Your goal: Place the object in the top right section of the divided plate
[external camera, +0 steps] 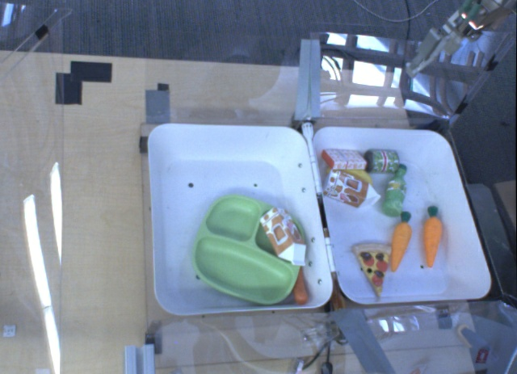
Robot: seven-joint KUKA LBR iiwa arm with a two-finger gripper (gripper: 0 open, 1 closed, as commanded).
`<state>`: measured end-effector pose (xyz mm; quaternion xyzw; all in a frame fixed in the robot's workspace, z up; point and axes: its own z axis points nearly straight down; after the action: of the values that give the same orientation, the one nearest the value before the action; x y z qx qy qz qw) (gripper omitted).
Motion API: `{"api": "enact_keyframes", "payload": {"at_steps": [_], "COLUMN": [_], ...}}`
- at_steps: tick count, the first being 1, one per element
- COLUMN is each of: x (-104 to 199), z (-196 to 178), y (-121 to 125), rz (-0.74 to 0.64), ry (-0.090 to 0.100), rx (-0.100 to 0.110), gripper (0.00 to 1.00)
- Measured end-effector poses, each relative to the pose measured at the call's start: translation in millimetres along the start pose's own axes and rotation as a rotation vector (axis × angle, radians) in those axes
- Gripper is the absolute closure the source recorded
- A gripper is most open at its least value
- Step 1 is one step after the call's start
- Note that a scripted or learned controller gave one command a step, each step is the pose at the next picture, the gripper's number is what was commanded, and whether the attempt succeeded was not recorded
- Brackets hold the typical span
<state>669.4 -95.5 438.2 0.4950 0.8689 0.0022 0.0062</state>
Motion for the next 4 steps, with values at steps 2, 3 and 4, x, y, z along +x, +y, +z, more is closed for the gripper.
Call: {"api": "enact_keyframes", "payload": {"at_steps": [2, 3, 4], "x": [-47, -65, -65], "z": [0, -1, -15], "y": [-28, -39, -37], "rz": [-0.084, -0.135, -0.139], "ry": [-0.001, -0.002, -0.013], "rx": [0.0, 0.0, -0.008], "gripper": [0.0, 0.0, 1.0]}}
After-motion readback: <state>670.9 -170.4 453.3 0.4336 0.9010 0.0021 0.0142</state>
